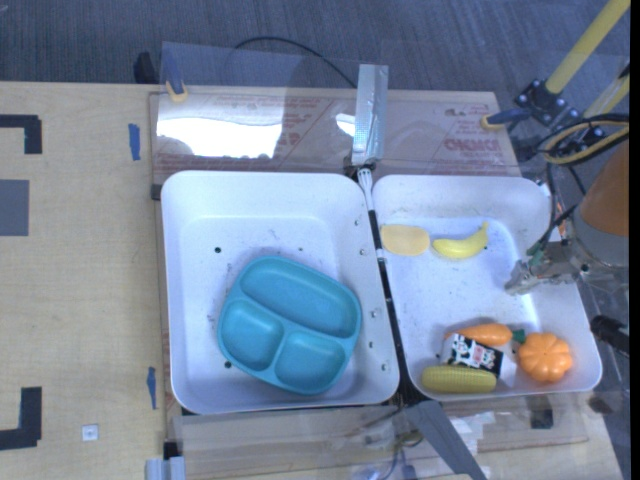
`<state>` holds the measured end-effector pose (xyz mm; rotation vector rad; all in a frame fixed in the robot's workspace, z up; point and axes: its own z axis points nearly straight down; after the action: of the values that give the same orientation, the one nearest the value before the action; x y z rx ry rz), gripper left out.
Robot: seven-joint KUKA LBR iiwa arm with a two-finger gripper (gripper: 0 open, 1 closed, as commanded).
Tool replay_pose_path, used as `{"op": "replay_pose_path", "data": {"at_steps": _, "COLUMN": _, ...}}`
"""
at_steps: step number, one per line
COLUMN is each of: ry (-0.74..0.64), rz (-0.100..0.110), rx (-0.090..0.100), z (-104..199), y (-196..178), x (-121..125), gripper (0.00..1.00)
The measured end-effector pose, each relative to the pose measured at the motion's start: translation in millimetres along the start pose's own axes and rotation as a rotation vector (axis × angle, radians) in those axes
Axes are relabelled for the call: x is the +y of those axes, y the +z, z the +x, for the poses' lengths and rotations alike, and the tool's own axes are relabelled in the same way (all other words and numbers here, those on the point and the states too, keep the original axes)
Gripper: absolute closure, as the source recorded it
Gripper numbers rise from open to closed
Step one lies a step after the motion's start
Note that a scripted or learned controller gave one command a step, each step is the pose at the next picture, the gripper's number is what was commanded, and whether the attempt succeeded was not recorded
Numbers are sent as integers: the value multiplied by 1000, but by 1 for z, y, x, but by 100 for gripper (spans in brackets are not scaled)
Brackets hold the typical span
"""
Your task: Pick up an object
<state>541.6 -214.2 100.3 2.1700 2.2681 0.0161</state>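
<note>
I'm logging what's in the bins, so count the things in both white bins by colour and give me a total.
Blue: 1, the divided plate
Yellow: 3, the banana, the pale lemon piece, the corn cob
Orange: 2, the pumpkin, the carrot
Black and white: 1, the small carton
Total: 7

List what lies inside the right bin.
The right bin holds a yellow lemon, a banana, a carrot, a black-and-white carton, a corn cob and a small pumpkin. The carton hides part of the carrot.
</note>
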Motion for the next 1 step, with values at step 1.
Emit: {"op": "replay_pose_path", "data": {"at_steps": 1, "ry": 37, "rz": -6, "rx": -8, "z": 42, "y": -136, "x": 63, "gripper": 100}}
